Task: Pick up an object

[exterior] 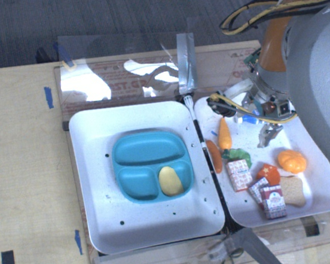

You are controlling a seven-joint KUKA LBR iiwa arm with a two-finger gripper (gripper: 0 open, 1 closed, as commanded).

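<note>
My gripper (269, 134) hangs over the back part of the right bin (316, 157), open, with nothing between its fingers. Just in front of it and to the right lies an orange fruit (292, 161). An orange carrot (224, 134) lies to its left, with a darker orange piece (215, 155) along the bin's left wall. Nearer the front sit a green item (239, 156), a pink and white box (239, 175), a small red fruit (269, 173), a red and white box (273, 200) and a tan bread slice (293, 192).
The left bin (94, 186) holds a blue divided tray (148, 151) with a yellow oval object (170, 181) in its front right compartment. The grey arm with its orange band (274, 47) and yellow cables (234, 104) crowds the right bin's back right.
</note>
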